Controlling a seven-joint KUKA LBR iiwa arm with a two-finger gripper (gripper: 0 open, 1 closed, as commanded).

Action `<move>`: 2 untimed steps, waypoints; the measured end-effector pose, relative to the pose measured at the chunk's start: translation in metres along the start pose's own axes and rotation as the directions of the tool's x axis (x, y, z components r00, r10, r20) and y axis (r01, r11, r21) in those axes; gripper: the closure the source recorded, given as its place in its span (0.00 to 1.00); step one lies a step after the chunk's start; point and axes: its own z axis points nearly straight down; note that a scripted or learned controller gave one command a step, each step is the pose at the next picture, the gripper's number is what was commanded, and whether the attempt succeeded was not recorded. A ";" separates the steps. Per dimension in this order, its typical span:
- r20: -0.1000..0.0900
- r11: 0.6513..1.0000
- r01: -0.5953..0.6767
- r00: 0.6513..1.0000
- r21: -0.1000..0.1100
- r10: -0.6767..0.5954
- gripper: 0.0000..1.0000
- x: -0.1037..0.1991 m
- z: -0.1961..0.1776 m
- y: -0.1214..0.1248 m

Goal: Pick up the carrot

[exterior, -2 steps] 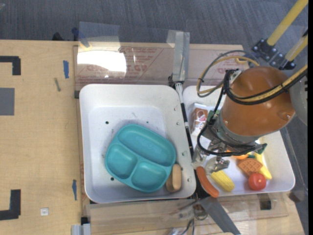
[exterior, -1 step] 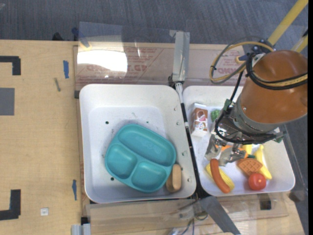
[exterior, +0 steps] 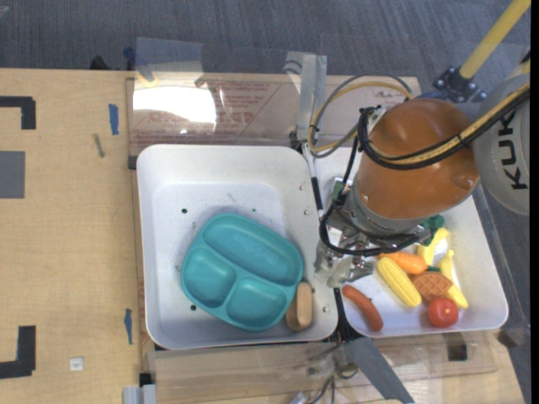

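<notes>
- None of the pick is done: the carrot [exterior: 412, 263] lies in the right bin [exterior: 493, 305], beside the corn [exterior: 397, 281].
- My pincer [exterior: 341, 267] hovers left of it; spread or pressed, I cannot tell.
- Left: reach, grip, lift.

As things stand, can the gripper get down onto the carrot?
Probably, but it's tight. The gripper hangs left of the carrot, whose top is exposed, yet the corn lies against it and other toys crowd it, so a clean grasp looks doubtful.

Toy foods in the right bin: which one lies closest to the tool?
The red sausage, lying just beside the tool at the bin's left end. The corn, carrot and tomato sit farther right.
</notes>
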 end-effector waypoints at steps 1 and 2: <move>0.004 1.000 -0.023 1.000 0.008 0.023 1.00 -0.030 -0.028 -0.044; 0.006 0.992 -0.123 0.992 0.013 0.123 1.00 -0.021 -0.074 -0.158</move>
